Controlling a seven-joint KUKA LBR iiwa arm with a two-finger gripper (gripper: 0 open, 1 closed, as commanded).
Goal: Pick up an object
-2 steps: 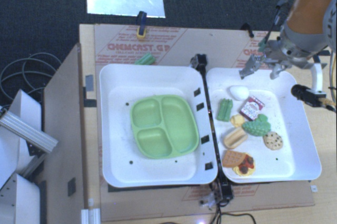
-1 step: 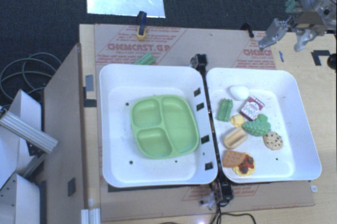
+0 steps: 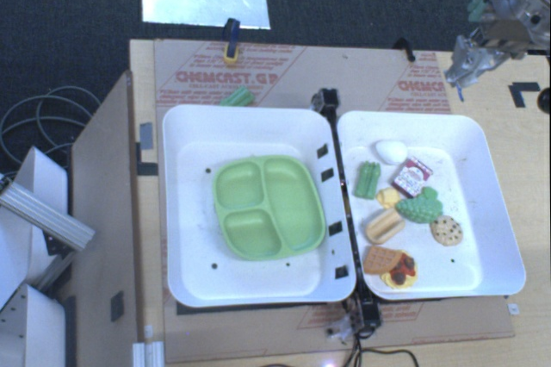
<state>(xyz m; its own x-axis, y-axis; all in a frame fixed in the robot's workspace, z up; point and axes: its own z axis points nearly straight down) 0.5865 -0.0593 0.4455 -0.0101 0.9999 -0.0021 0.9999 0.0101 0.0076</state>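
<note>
Task barely started, by the look of it. Gripper (image 3: pixel 465 68) sits at upper right of frame, above the counter (image 3: pixel 362 77) just past the top edge of the right bin (image 3: pixel 495 210), not over any item. Can't tell gripper state, too blurred; nothing visibly held.

Candidate objects all lie in the right bin: white egg (image 3: pixel 392 152), red carton (image 3: pixel 411 177), green pods (image 3: pixel 368 180), green leafy piece (image 3: pixel 421 206), hotdog (image 3: pixel 384 226), cookie (image 3: pixel 446 230), waffle (image 3: pixel 392 264).

Left bin (image 3: pixel 185 184) holds a green divided tray (image 3: pixel 268 207).

Left to do: move over an item, descend, grasp, lift.
</note>
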